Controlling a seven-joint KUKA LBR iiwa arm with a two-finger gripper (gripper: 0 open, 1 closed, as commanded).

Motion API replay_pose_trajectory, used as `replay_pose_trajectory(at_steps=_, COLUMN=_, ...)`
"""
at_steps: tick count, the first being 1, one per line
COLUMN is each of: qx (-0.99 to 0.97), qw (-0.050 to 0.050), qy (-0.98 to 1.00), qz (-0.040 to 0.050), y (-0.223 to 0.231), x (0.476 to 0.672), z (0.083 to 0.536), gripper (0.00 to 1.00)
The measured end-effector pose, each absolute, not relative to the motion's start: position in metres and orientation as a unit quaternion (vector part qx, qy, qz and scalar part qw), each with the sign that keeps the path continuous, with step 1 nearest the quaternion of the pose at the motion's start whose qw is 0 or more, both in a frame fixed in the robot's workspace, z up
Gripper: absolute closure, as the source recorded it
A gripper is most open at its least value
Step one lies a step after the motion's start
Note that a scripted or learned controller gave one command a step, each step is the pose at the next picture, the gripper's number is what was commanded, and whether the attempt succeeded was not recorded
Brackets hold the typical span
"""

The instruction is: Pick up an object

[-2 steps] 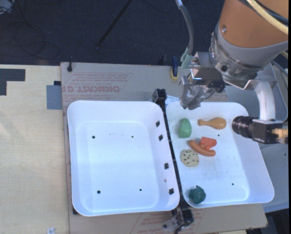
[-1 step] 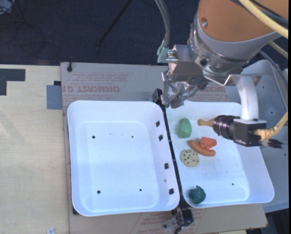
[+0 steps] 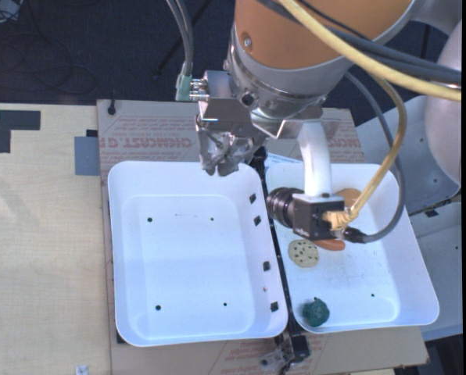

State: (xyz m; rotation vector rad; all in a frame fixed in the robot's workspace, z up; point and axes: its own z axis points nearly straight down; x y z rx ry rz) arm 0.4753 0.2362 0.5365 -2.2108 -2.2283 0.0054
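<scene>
Bench (image 3: 37, 233) at far left: pale wood surface, a few dark blocky patches near its 10 o'clock corner. Brown cardboard sheet (image 3: 147, 135) with printed lettering lies under both bins.

Left bin (image 3: 127, 319): shallow white tray with small dark dots on the floor and nothing else resting inside.

Pincer (image 3: 225, 158): hangs over the 1 o'clock corner of the left bin, right at the divide between the bins. Metal fingers point down and look bunched close together, nothing seen between them; cannot tell for certain whether they are parted or clenched. A green connector (image 3: 185, 89) sits on a cable at its 10 o'clock side.

Arm (image 3: 319, 22): big orange band and grey collar fill the top middle, with yellow hoses (image 3: 389, 162) looping down at right.

Right bin (image 3: 421, 295): touching the left bin along a dark clipped seam. A dark cylindrical camera-like unit (image 3: 299, 209) on a white bracket hangs over its upper half.

Task things in the right bin: a round tan speckled cookie-like piece (image 3: 303, 253) near the bin's centre-left, an orange object (image 3: 332, 244) just at its 2 o'clock, partly hidden under the dark unit, and a dark green lumpy object (image 3: 316, 312) near the 7 o'clock corner. All lie on the bin floor, well apart from the pincer.
</scene>
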Motion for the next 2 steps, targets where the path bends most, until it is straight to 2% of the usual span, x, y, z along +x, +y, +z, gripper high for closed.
replay_pose_trajectory(at_steps=1, qx=-0.707, qw=0.003, qy=-0.707, qz=0.0094, y=0.243, x=0.477, z=0.262, gripper=1.00)
replay_pose_trajectory(at_steps=2, qx=-0.709, qw=0.002, qy=-0.705, qz=0.0053, y=0.194, x=0.475, z=0.236, gripper=1.00)
